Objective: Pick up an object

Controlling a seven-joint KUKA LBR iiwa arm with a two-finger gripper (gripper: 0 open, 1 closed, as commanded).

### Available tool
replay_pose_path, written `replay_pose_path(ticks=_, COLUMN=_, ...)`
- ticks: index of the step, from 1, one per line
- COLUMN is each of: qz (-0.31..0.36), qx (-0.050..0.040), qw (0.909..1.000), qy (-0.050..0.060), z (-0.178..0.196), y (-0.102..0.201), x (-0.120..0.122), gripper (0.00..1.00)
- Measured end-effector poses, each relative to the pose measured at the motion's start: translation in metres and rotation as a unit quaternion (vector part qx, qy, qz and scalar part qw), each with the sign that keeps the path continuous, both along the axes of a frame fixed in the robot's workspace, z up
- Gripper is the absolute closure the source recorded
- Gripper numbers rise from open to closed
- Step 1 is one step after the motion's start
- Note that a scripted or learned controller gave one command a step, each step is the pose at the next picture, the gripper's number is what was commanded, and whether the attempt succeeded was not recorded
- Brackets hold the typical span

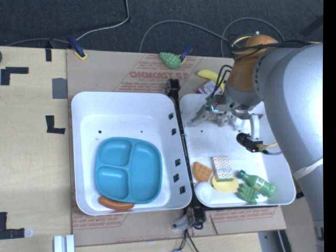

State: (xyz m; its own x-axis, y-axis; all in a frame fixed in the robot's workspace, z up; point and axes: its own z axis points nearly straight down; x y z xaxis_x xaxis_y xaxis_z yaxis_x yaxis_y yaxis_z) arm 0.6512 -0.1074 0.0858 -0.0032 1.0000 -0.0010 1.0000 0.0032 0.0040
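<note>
The gripper [202, 115] sits low in the upper part of the right bin [273, 156], its metal fingers [198, 117] angled down-left toward the divider between the bins; whether they are apart or together, I cannot tell, and nothing shows between them. Behind it the grey arm [294, 98] rises with its orange band [247, 70], filling the right of the view. The bins rest on a brown cardboard sheet [142, 72] over a pale wooden bench [31, 140] marked with black tape, and beyond the bench's far edge lies dark carpet [63, 9] crossed by cables. On the cardboard behind the bins, a green toy [170, 60] and a yellow banana-like piece [208, 74]. The pickable things are bunched in the right bin's near corner, well apart from the gripper: a small patterned box [222, 167], an orange waffle-like piece [201, 171], a yellow toy [224, 185], a green bottle [257, 182] lying on its side, and a knobbly green toy [248, 195]. In the left bin [84, 109], a blue divided plate [128, 169] lies flat, and an orange sausage [115, 203] rests just beside its near edge.
</note>
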Motion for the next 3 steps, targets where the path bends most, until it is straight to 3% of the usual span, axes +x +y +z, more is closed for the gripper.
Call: replay_pose_path(ticks=3, qz=-0.002, qx=-0.0008, qw=1.0000, qy=0.007, z=-0.0012, y=0.0113, x=0.0154, gripper=0.00)
